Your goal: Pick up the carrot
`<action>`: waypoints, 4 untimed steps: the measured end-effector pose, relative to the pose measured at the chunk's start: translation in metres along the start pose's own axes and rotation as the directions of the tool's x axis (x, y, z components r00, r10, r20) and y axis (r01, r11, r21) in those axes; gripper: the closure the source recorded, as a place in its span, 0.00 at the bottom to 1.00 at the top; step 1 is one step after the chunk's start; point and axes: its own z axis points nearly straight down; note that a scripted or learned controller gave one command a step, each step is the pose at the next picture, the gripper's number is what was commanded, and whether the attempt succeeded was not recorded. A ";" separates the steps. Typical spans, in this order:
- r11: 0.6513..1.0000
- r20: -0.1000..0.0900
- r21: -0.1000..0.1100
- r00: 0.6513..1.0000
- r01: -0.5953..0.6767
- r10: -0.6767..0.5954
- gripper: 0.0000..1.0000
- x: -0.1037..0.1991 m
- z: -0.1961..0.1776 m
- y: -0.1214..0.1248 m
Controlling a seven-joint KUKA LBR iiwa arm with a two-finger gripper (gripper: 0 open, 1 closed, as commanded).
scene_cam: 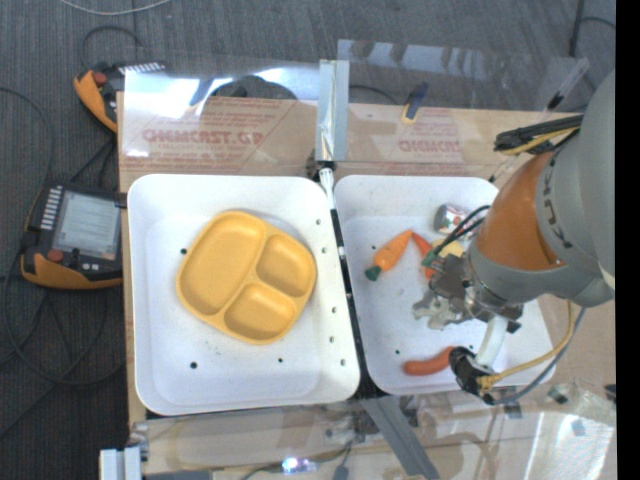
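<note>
Claw (437, 308) over the right bin (380, 368); cannot tell its grip.
Carrot (390, 254) lies up-left of it, long axis diagonal, green end lower-left.

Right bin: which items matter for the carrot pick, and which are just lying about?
For the job:
carrot, in the right bin
gripper, over that bin

Lying about:
orange-red sausage-shaped item
small silver object
yellow divided plate, in the left bin

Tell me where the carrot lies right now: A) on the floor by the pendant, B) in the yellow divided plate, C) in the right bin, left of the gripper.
C: the carrot lies on the right bin floor, apart from the gripper.
</note>
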 end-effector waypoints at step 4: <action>0.642 -0.020 -0.006 0.642 -0.767 0.766 1.00 0.006 0.048 0.005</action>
